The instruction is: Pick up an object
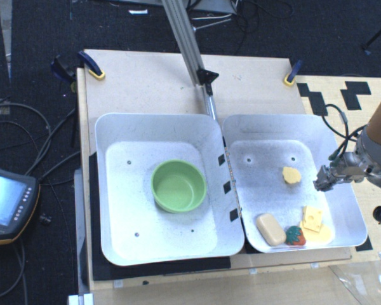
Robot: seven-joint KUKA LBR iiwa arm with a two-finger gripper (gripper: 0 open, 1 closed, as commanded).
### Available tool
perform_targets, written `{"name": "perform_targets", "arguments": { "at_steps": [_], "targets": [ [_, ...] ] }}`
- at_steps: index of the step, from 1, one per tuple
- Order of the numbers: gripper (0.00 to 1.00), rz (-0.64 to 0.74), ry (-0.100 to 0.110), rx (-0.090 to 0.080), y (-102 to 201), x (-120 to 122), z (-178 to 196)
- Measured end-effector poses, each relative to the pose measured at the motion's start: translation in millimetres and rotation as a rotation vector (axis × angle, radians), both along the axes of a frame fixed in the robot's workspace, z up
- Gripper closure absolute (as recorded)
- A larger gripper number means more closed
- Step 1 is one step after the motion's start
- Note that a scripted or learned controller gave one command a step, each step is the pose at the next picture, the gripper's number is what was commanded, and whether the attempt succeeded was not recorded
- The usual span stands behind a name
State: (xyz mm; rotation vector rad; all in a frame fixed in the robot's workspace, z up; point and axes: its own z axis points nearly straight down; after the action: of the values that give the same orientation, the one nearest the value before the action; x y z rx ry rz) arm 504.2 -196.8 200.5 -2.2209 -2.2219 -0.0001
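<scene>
1. Grey metal, my pincer hangs over the right-hand rim of the right bin; whether it is open or closed I cannot tell, and nothing shows between its tips.
2. Yellow lump: just to the left of my pincer, on the bin floor, apart from it.
3. Cheese-like yellow wedge with holes: below my pincer, toward the bin's near edge, lying on a flat yellow piece.
4. Red and green strawberry-like toy: below and slightly left of my pincer, touching the wedge's left side.
5. Tan oblong piece: further left along the near edge, just beside the strawberry-like toy.
6. Green bowl: well to the left of my pincer, upright in the middle of the left bin.
</scene>
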Motion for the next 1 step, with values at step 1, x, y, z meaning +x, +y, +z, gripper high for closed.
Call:
{"name": "perform_targets", "arguments": {
  "at_steps": [1],
  "targets": [
    [0.0, 0.0, 0.0, 0.0, 0.0, 0.0, 0.0]
  ]
}}
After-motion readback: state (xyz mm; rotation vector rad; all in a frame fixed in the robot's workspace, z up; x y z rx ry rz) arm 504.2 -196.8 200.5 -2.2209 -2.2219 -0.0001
